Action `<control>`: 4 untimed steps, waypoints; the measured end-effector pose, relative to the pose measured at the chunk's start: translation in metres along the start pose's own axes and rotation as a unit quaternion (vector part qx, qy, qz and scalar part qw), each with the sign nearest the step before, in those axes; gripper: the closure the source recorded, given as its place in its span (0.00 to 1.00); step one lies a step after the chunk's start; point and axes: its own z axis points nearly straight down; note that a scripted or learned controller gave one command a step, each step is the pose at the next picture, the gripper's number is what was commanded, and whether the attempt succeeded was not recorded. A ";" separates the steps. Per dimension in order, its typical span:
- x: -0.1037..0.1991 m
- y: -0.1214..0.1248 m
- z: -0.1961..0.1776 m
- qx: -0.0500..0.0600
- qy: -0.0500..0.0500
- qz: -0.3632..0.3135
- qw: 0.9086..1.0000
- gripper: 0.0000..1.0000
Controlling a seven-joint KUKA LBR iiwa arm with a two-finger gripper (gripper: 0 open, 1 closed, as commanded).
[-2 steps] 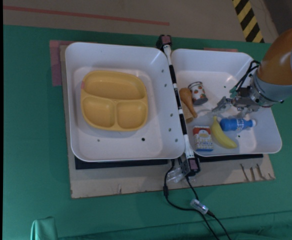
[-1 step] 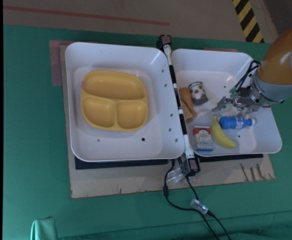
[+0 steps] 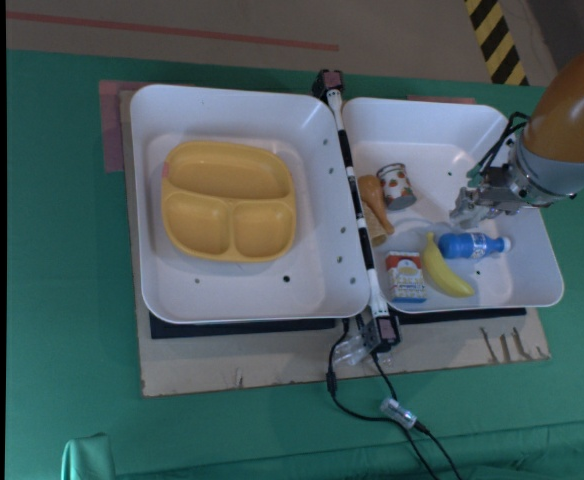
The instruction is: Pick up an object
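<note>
Your gripper hung just above the blue bottle in the right bin; I could not tell how it was set. The banana touched the bottle, so a descent risked nudging both or pinching neither. No label writing was readable on the small can or carton.

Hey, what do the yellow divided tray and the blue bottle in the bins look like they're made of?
The yellow divided tray looks like molded plastic with a smooth, slightly matte finish: uniform color, rounded compartment edges. The blue bottle seems to be plastic too, glossy, with a white cap and a bright highlight along its side; whether it is a toy cannot be told.
</note>
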 end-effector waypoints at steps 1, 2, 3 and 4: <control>0.000 0.000 0.000 0.000 0.000 0.000 1.000 0.00; 0.000 0.000 0.000 0.000 0.000 0.000 1.000 0.00; 0.004 -0.027 0.015 0.005 0.004 -0.004 1.000 0.00; -0.001 -0.024 0.000 -0.002 0.000 0.000 1.000 1.00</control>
